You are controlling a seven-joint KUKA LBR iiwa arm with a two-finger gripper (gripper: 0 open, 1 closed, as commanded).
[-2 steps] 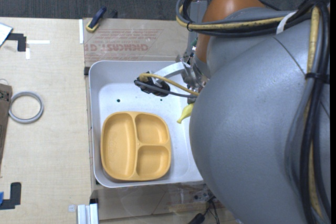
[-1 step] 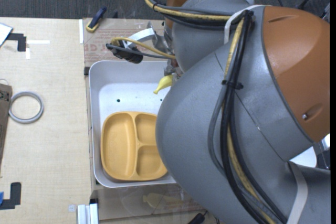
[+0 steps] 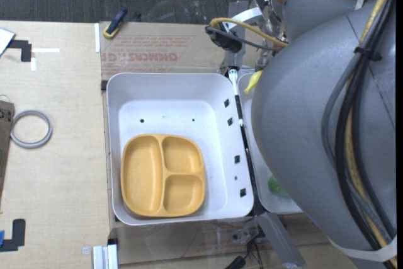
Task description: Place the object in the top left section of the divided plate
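We looked down on a bench where the grey arm point(image 3: 334, 123) took up most of the right side, its bulk hanging over the right bin point(image 3: 264, 195) and hiding nearly all of it. The gripper itself was somewhere under that mass, so we could not tell what state it was in.

The left bin point(image 3: 170, 88), white and shallow, lay fully open to us. In its near half sat the divided plate point(image 3: 164, 174), a rounded yellow-orange tray with one long section on its left and two smaller sections on its right. All three sections looked bare.

We judged the task barely started: nothing had reached the plate, and both the pick and the placing were left to do.

As for the object, we could not name it with confidence. A small green thing point(image 3: 274, 185) peeked out at the arm's edge in the right bin, and a bit of yellow point(image 3: 253, 80) showed at that bin's far corner (either might be the object, or neither).
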